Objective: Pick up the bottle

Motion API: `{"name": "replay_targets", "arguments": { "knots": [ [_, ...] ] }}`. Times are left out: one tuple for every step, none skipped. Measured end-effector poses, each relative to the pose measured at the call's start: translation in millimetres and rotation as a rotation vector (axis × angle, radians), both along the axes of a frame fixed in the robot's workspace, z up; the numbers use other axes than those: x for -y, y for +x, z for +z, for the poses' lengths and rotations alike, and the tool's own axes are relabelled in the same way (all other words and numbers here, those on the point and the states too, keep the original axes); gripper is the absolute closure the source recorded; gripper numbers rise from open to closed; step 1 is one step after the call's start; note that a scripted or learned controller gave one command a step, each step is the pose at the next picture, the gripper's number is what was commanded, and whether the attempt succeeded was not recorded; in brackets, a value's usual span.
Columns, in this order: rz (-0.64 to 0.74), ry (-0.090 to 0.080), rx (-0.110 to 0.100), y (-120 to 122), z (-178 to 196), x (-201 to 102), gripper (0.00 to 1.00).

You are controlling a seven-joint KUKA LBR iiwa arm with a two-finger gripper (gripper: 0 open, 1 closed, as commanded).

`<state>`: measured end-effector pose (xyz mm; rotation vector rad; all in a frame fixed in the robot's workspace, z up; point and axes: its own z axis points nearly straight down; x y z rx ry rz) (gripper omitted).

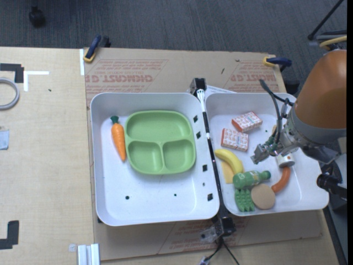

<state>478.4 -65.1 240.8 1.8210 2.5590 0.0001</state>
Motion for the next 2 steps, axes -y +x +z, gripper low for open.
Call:
{"name": "replay_targets", "arguments": {
  "knots": [
    [-0.077, 0.0, -0.002, -0.8, -48.9, -91.3, 1.0],
    [0.035, 0.0, -0.001, -0.7, -48.8, -158.2, 1.0]
  ]
}}
